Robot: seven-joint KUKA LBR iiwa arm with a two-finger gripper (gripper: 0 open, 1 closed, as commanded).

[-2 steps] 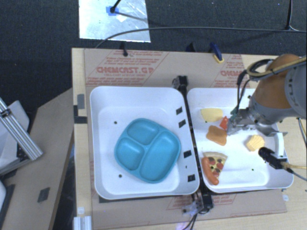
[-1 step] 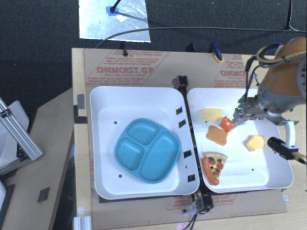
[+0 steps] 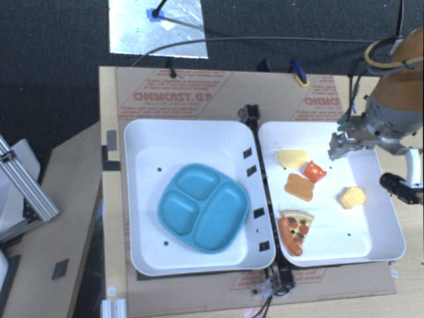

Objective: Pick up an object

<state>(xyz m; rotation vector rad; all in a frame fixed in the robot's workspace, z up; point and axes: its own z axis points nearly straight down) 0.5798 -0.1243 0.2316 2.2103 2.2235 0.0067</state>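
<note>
Red toy piece [image 3: 315, 171] is the nearest candidate: it lies in the right bin [image 3: 381, 247], just below and left of my end effector [image 3: 339, 148]. It sits between a pale yellow wedge [image 3: 292, 158] above-left and an orange bun-shaped piece [image 3: 299, 187] below-left, nearly touching both.

My end effector hangs over the bin's upper middle, apart from every object, nothing between the fingers. Whether they are spread or pressed together I cannot tell; they read as one dark blur from this angle.

Handling guess: small, hollow-plastic play food. Light, stiff, smooth-skinned, likely to skid or pop out under a pinch. Not fragile.

Where to grip: across its short sides, coming straight down, fingers landing on the free right and upper edges, away from the neighbours.

Easier alternatives: yellow shell-like piece [image 3: 352, 197] to the right stands alone. Pizza slice [image 3: 294, 230] lies flat near the bin's lower left wall, probably too thin to catch.

Left bin [image 3: 149, 144] carries a blue divided plate [image 3: 203, 207].
</note>
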